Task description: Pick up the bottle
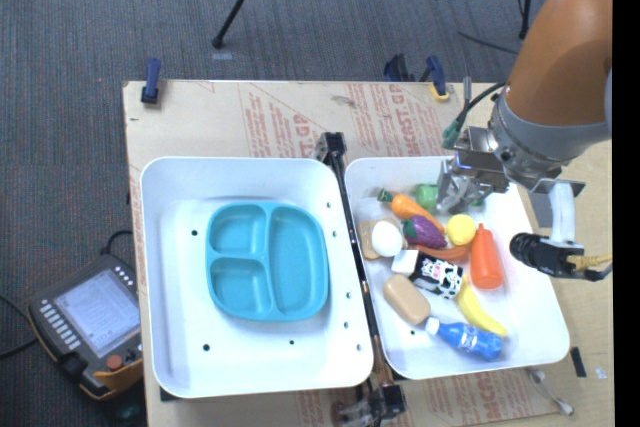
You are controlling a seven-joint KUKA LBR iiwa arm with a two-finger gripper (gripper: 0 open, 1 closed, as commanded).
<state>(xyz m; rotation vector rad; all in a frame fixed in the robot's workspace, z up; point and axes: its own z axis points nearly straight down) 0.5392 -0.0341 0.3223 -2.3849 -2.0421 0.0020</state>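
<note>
The tool [462,190] hangs over the upper part of the right bin [545,320], its metal fingers pointing down toward a green toy [428,196] and the yellow lemon [461,229]; how far apart the fingers stand cannot be told from this angle, and nothing is seen between them. Just left of it lie a carrot [410,208] and a purple eggplant [427,232]. Right of the lemon lies an orange bottle [486,258], neck toward the top of the frame. Lower in the bin are a black-and-white cow-print carton [438,274], a banana [480,311], a tan bread piece [407,299], and a blue bottle [466,339] lying on its side near the bin's lower edge. The left bin [165,315] holds a blue divided plate [267,260]. Both bins rest on the cardboard-covered surface [250,115].
</note>
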